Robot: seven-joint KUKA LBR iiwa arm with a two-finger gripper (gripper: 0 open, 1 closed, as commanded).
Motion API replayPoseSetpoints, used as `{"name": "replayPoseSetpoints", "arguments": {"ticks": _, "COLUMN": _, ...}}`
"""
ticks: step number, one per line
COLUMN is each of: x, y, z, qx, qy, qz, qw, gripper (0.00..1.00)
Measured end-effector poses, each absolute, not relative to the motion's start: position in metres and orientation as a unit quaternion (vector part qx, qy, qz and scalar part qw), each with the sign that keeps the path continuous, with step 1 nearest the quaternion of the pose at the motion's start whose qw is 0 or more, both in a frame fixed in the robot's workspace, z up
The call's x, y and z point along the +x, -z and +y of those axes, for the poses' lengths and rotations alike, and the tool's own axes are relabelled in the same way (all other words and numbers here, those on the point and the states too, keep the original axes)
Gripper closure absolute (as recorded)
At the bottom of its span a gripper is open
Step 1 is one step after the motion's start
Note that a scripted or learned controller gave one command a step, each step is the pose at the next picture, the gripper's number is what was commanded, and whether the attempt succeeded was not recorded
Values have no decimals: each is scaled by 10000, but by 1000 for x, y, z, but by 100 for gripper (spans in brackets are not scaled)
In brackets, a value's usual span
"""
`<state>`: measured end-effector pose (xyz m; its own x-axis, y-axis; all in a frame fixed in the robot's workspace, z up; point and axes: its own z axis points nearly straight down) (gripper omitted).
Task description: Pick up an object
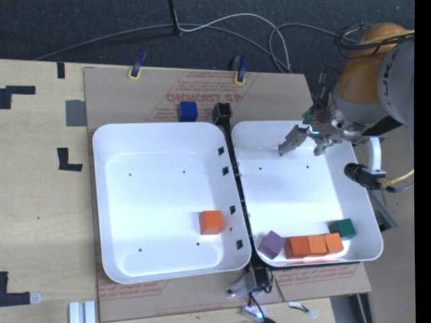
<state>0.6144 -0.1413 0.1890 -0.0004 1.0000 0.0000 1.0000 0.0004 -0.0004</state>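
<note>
With the end effector (304,142) seen open and empty, the tightly packed blocks (315,245) could be bumped, not grabbed.

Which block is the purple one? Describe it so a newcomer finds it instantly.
Start at the right bin, the one under the hand. Along its near edge sits a row of blocks; the purple block is at the row's left end, by the divider. Its neighbours are orange blocks and a green block.
</note>
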Motion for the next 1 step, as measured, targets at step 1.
{"name": "replayPoseSetpoints", "arguments": {"ticks": 1, "x": 569, "y": -99, "z": -138, "qx": -6764, "qy": -25, "qz": -7365, "qw": 39, "gripper": 0}}
